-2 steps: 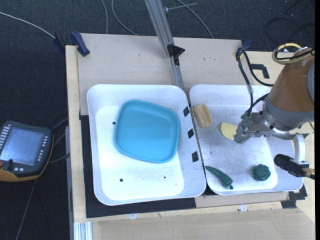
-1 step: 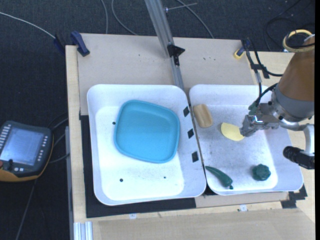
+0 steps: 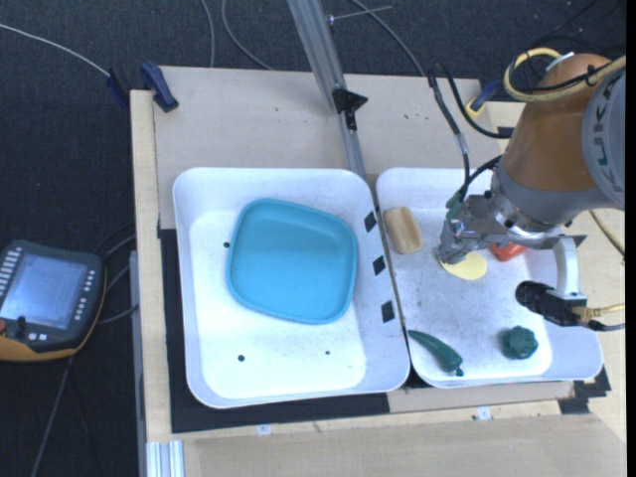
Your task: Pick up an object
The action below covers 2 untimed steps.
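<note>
The pincer [image 3: 459,249] hangs over the yellow piece [image 3: 467,266] in the right bin [image 3: 427,311]; I cannot tell its state. To grip well, it should centre on the piece, clear of the red item [image 3: 508,250]

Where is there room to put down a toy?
In the right bin, the bare middle floor between the bread, green pepper and dark green ball. It's crowded near the hand, over the yellow piece. The blue plate covers most of the left bin.

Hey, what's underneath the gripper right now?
A pale yellow flat piece lies on the right bin floor under the gripper, with something orange-red beside it. Their covered parts can't be seen.
</note>
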Motion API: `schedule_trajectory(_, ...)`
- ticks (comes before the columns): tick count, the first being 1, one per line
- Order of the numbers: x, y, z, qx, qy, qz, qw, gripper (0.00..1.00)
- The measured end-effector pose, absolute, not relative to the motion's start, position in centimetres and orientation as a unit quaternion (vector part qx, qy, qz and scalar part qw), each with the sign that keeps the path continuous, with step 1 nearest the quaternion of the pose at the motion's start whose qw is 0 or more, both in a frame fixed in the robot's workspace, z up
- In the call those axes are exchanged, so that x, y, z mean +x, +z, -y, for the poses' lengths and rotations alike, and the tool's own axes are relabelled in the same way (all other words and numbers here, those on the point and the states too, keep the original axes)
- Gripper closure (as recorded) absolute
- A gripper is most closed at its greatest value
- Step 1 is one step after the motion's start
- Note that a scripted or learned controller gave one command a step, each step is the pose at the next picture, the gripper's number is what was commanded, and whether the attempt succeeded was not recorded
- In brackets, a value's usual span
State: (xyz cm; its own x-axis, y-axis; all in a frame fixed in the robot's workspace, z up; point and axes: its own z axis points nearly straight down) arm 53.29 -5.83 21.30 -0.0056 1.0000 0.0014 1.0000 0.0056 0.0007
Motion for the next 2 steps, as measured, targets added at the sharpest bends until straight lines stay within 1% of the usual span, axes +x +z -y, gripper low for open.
schedule_trajectory(1,52.9,22.1,0.5,-0.705,-0.0008,0.709,0.000,1.00)
schedule_trajectory(2,53.7,23.5,-4.9,-0.705,-0.0010,0.709,0.000,1.00)
